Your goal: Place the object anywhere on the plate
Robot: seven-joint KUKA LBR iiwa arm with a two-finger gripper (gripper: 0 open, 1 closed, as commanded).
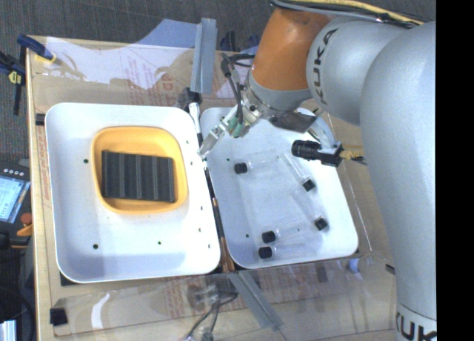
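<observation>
A yellow plate (138,141) lies in the left bin (74,243). A dark grey ridged rectangular object (138,176) rests flat on the plate's middle. My gripper (212,139) hangs over the far-left corner of the right bin (337,239), close to the divide between the bins and to the right of the plate. A small green part shows on the gripper body. I see nothing held in it.
The right bin holds a clear, see-through item (285,199) with several small black knobs at its corners. A black cylindrical part (315,152) sticks out from the arm over that bin. A grey bar (203,54) stands behind the bins.
</observation>
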